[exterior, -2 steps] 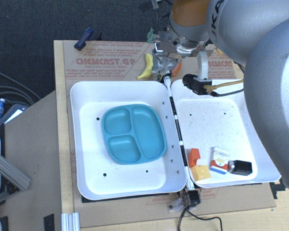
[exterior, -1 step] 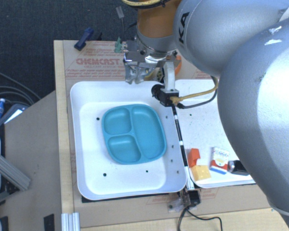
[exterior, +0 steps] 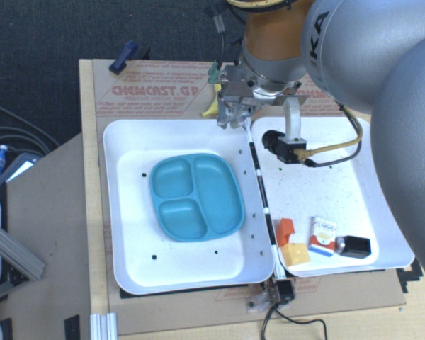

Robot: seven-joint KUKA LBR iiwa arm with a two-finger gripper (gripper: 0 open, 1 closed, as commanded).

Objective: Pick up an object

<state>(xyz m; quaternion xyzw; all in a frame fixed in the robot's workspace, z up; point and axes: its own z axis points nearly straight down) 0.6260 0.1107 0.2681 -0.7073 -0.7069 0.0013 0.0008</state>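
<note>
Gripper (exterior: 232,119): upper centre, above the bins' divider; finger state cannot be told.
Risk: descent strikes the divider (exterior: 261,183), missing the blue tray (exterior: 196,195).

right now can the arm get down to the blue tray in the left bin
Probably yes. The blue tray lies flat in the left bin with nothing on top of it, and the gripper sits above the bin's far right corner.
</note>
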